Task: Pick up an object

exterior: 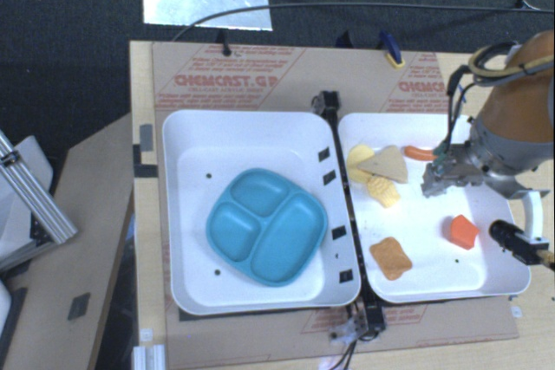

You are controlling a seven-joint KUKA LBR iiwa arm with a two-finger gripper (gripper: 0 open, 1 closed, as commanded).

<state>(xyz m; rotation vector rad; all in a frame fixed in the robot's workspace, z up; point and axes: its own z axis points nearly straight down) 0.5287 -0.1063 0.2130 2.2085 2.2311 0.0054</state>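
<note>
Gripper [440, 178] hangs over the right bin [499, 283], finger state unclear; orange block [463, 231] lies just beyond, toward the surface's front-right corner.

The grey KUKA arm with a broad orange band [525, 100] enters at three o'clock. Below the band sits a rounded grey metal wrist section [507, 153], shading to pale grey at its lower rim. Thin black cables [454, 104] loop off the arm's nine o'clock side. The dark grey, blocky two-finger gripper [444, 177] sits at the arm's tip.
</note>
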